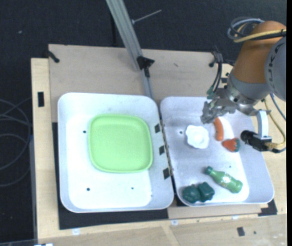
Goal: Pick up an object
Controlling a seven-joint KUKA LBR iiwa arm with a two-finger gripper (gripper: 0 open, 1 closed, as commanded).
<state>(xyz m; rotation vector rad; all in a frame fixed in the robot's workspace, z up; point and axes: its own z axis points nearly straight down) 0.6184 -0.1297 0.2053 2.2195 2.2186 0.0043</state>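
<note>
The gripper (211, 111) hangs low over the far side of the right bin (253, 188), just beside the orange carrot-like piece (218, 129) and a white lump (197, 136). From where I stand I cannot tell whether the claw is spread or pinched. With the two crowded so close, a descent might nudge one aside or catch both. The green bottle (224, 179) and dark green piece (198, 192) lie nearer, well apart.

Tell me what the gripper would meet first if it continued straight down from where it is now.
Probably the carrot, which lies just under the gripper in the right bin. Depth is unclear; it might meet the bin floor beside it.
</note>
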